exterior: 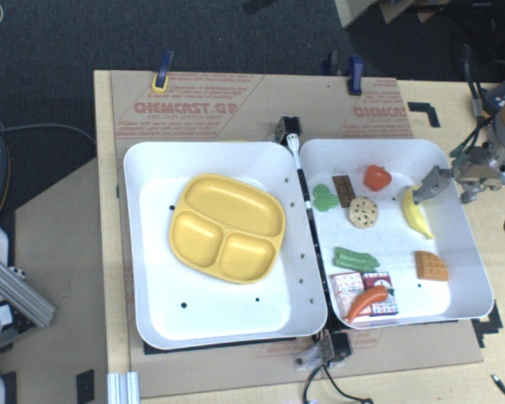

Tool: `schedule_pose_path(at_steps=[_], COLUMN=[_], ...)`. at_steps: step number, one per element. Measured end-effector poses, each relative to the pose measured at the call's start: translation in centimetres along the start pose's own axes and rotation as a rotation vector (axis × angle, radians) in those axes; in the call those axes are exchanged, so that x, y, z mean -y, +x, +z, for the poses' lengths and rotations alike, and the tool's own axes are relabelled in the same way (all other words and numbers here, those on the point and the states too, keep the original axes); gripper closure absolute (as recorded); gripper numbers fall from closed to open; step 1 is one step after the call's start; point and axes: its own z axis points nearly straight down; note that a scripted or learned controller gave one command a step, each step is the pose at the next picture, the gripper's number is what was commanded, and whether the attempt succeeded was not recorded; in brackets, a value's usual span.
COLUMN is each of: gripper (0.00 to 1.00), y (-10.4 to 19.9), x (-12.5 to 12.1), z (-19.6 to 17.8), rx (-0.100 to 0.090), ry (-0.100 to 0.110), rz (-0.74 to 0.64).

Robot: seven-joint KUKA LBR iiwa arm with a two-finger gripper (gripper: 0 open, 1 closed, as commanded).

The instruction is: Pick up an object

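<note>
Gripper (pixel 433 183): enters from the right edge of the right bin, its grey tip over the bin's upper right part. Whether it is open or closed cannot be told at this size; nothing shows between its tips.

Banana (pixel 416 212): yellow, lying lengthwise just below and slightly left of the gripper, the nearest item to it. Contact cannot be confirmed.

Tomato (pixel 376 177): red, round, to the left of the gripper at about the same height.

Chocolate bar (pixel 343 190): brown, further left, past the tomato.

Cookie (pixel 363 214): round, speckled, left of and below the gripper, just under the chocolate bar.

Green leafy piece (pixel 324 198): furthest left, near the divider between the bins.

Waffle (pixel 431 266): orange square, well below the gripper, beyond the banana.

Green beans (pixel 354 259): below and left of the gripper.

Red pepper (pixel 369 300): lies on a printed box (pixel 362 288), furthest below and left, near the front wall.

Right bin (pixel 475 263): white, shallow, holds all the above.

Left bin (pixel 151 251): well to the left; holds a yellow divided plate (pixel 225 227).

Tabletop (pixel 236 103): brown board under both bins.

Step in hand, judged: approach, with no item yet grasped. The banana appears the likely target.

Next move, judged: centre the gripper across the banana's narrow width, descend to the bin floor, then close and lift. A curved, smooth item may slip or roll if caught off-centre.
</note>
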Motion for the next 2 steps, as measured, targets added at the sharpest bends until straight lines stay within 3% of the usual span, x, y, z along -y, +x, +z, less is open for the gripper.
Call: schedule_pose_path(at_steps=[1, 2], gripper=[0.00, 0.00], y=[0.1, 0.2], x=[-0.3, -0.4], z=[-0.8, 3.4], rx=[0.004, 0.001], ry=[-0.015, -0.009], rz=[-0.004, -0.004])
